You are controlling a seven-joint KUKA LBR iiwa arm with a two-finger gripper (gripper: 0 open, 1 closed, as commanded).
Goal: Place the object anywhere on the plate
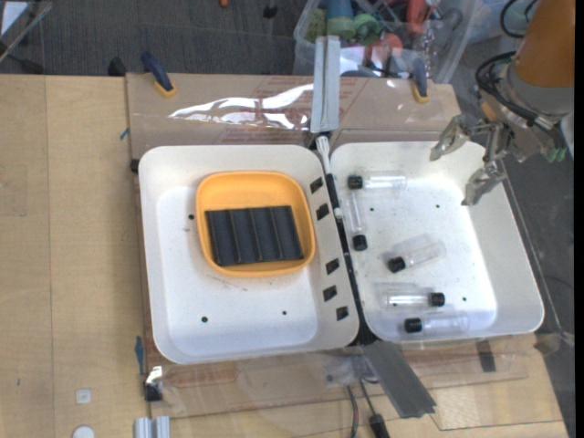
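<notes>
Several clear vials lie in my right bin (511,245); nearest is one (376,182) by its far wall. My end effector (467,166) hangs spread and empty above the far right corner. I should descend squarely, pinch its middle, then carry it to the orange plate (206,199).

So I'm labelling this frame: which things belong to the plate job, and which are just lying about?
Job:
- orange plate
- clear vials with black caps
- gripper, open
- left bin
- right bin

Lying about:
- plastic tub of toys
- blue-orange clamps
</notes>
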